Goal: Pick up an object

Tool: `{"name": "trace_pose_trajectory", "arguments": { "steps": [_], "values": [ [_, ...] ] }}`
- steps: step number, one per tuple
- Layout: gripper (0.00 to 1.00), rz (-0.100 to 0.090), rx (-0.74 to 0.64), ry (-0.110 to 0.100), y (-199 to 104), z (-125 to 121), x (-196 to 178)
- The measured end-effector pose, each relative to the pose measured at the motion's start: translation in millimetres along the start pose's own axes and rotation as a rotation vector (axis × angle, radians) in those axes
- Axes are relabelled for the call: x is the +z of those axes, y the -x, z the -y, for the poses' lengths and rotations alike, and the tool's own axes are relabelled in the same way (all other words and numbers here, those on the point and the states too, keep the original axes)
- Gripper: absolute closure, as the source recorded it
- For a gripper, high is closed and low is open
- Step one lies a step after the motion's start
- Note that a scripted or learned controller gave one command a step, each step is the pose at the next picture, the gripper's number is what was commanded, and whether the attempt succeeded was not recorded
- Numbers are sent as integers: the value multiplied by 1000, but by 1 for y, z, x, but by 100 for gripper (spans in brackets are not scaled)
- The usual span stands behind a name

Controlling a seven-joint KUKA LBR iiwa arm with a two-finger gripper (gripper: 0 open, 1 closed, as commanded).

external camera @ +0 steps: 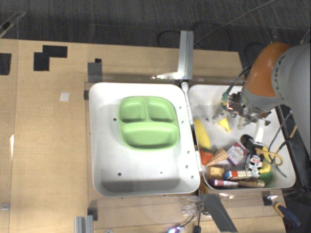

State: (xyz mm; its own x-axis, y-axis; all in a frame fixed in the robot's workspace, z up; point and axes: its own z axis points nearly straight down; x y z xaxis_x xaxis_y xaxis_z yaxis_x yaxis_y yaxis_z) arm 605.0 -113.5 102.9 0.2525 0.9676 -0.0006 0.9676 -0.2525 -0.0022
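Note:
My gripper [229,115] hangs low over the back of the right bin [287,177], below the arm's orange band [265,74]. A small yellow piece [223,124] sits right at the gripper's tip; whether it is held or lying on the bin floor is unclear. Closer to the front lie a yellow corn cob [202,134], a red item [206,157], a tan cone [218,155], a purple-and-white packet [235,153], a black-and-white toy [253,165] and a red marker [233,174].
The left bin [104,174] holds a green divided plate [147,121]. A metal divider [189,130] separates the two bins. Cables [272,157] trail along the right bin's right side. Wooden bench surface lies to the left.

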Motion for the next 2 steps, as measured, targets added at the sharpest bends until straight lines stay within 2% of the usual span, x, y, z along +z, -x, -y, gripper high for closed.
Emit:
{"name": "trace_pose_trajectory", "arguments": {
  "steps": [1, 2],
  "values": [
    [100, 0, 1, 1, -1, -2, -8],
    [100, -1, -64, 5, -88, -28, -80]
  ]
}}
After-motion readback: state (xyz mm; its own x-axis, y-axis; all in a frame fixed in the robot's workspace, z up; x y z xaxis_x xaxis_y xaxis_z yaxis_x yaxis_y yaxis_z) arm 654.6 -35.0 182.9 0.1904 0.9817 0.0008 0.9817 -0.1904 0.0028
